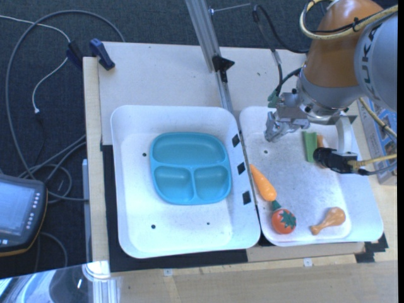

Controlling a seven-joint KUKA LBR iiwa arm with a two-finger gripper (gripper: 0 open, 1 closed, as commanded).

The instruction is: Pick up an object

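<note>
The gripper [278, 130] hangs over the right bin [302, 188] at about 11 o'clock of that bin, near its far left corner. Whether it is released or clenched cannot be told from this slant, and nothing can be seen in its grasp. Four small things lie in the right bin. A green block [309, 146] lies at 12 o'clock, just to the 3 o'clock side of the gripper and partly under the arm. A carrot [263, 183] lies at 9 o'clock along the left wall, its thick end pointing toward 5 o'clock. A tomato [284, 220] sits at 7 o'clock, just beside the carrot's leafy end. A tan drumstick [329, 219] lies at 5 o'clock, apart from the tomato. None of them touches the gripper; the block is the nearest. The left bin [189, 229] holds a blue plate [190, 167] with three compartments, lying flat near the bin's middle, a little toward 12 o'clock. On the bench [158, 74] a blue clamp [101, 53] sits at the 10 o'clock corner, well apart from both bins.
</note>
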